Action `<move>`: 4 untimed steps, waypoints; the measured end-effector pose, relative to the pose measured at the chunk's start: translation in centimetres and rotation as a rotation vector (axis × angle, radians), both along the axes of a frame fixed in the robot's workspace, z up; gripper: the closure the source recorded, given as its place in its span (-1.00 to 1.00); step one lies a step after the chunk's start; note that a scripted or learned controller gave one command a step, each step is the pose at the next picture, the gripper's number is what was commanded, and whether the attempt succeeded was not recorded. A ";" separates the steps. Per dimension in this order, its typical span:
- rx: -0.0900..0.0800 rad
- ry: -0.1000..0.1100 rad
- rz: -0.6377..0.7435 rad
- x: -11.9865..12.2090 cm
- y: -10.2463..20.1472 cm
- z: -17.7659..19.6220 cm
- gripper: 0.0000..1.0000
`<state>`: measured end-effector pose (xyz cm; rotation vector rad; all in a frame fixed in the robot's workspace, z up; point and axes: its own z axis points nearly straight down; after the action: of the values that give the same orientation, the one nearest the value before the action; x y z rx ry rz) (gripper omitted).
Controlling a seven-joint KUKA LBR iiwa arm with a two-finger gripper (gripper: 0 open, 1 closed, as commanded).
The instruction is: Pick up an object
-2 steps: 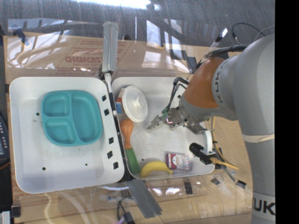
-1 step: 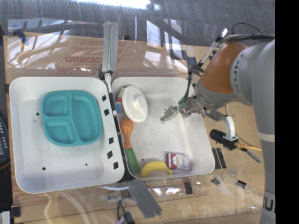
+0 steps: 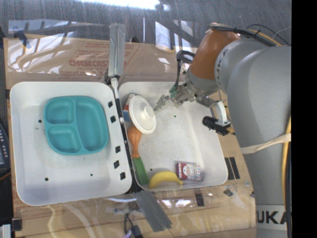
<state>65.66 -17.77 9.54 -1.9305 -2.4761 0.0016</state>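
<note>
Risk, read left to right: the teal tray [image 3: 77,124] sits alone in the left bin [image 3: 25,172], while in the right bin [image 3: 198,133] the white lid [image 3: 142,114] lies against the divider, over the carrot [image 3: 134,142], so a descent there may skid off its dome or jam on the wall. Gripper [image 3: 165,101] hovers just right of the lid, fingers spread, pinching nothing; the lid looks smooth, round and knobbed, with banana [image 3: 165,179] and carton [image 3: 189,171] at the near edge
</note>
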 end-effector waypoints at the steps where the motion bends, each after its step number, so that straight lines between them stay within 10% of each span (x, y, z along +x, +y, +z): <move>1: 0.001 0.001 0.056 -12.9 3.1 -0.4 -1.00; 2: 0.000 -0.001 0.038 -4.6 5.3 1.9 -1.00; 3: 0.001 0.002 0.050 -13.5 7.2 -0.5 -1.00; 4: 0.000 0.000 0.060 -9.0 7.4 -0.4 -1.00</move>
<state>56.69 -10.34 9.15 -1.8557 -2.5329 0.0013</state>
